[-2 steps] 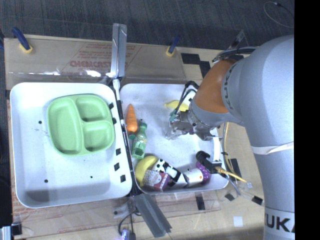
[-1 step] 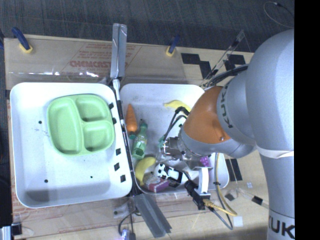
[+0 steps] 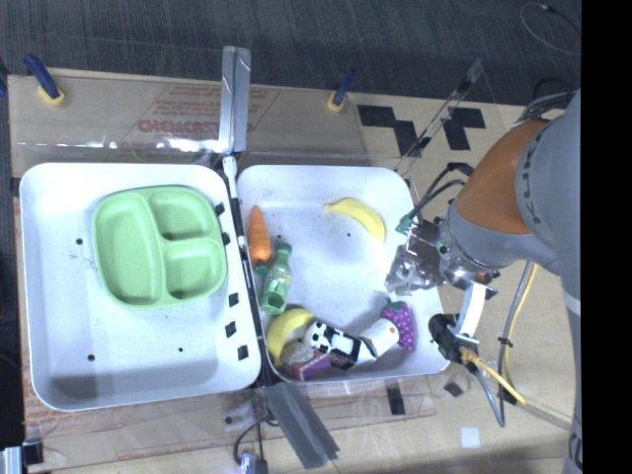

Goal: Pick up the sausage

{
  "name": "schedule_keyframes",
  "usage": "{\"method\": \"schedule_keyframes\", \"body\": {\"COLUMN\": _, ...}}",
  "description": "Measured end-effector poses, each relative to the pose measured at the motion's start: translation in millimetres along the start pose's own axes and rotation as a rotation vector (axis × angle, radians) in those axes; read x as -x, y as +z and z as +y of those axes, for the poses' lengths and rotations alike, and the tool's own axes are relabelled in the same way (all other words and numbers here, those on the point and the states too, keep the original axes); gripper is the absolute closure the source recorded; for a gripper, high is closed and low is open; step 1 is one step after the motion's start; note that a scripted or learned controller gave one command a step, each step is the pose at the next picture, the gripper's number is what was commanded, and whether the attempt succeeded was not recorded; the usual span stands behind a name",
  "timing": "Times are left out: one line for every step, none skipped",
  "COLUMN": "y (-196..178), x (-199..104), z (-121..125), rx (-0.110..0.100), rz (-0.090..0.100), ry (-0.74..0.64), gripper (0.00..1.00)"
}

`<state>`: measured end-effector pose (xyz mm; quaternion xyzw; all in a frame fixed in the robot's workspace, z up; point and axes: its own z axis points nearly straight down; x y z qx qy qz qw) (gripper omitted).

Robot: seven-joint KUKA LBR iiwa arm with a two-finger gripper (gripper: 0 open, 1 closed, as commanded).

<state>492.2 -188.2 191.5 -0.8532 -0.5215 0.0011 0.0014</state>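
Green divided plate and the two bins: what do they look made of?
Green divided plate: looks like moulded plastic with a matte finish; its colour is uniform, its compartment ridges are soft and rounded, and it shows no sharp glare. Left bin and right bin: probably thin formed white plastic with a slight sheen, judging by the rounded corners and faint highlights. Neither is certain from looks alone.

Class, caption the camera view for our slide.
Robot arm's claw hovers at the right bin holding banana, carrot and grapes.

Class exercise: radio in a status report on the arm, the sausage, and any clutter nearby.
Gripper low over right bin's right side. Sausage not identifiable. Grapes, banana, carrot, green bottle clutter that bin.
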Motion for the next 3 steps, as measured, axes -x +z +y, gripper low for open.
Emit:
{"method": "schedule_keyframes", "body": {"y": 101.1, "x": -81.8, "z": -16.1, "rx": -0.002, "rz": -0.001, "ry": -0.061, "gripper": 0.00}}
{"method": "schedule_keyframes", "body": {"y": 100.0, "x": -96.4, "z": 62.2, "rx": 0.000, "rz": 0.001, "ry": -0.109, "gripper": 0.00}}
{"method": "schedule_keyframes", "body": {"y": 90.9, "x": -98.0, "z": 61.2, "rx": -0.005, "rz": 0.000, "ry": -0.118, "gripper": 1.00}}
